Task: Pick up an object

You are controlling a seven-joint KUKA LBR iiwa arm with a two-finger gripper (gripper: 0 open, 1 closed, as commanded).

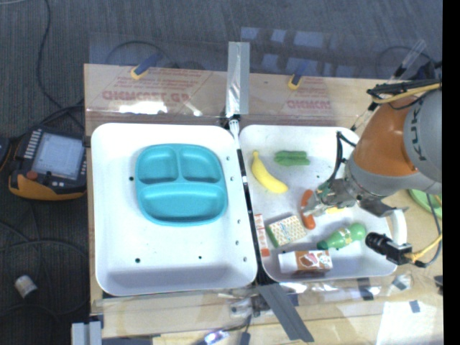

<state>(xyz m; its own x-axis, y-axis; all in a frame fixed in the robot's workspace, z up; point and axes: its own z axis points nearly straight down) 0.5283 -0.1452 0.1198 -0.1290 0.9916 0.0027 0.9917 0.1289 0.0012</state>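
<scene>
While the gripper (321,201) sits low in the right bin (327,136), the carrot (308,208) lies directly under its tip, long axis running up-down in view, roughly top to bottom. Finger state: cannot tell (too small and blurred). Green bottle (343,236) and patterned box (285,230) crowd just beside the carrot.

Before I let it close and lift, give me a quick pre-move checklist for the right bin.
1. Gripper down inside the right bin: ok.
2. Target at the gripper: the orange carrot lies right there: ok.
3. Carrot actually held: cannot tell.
4. Neighbours apart: the patterned box lies close beside the carrot: not ok.
5. Banana and green pepper away from the gripper: ok.
6. Green bottle near the arm's wrist: cannot tell.
</scene>
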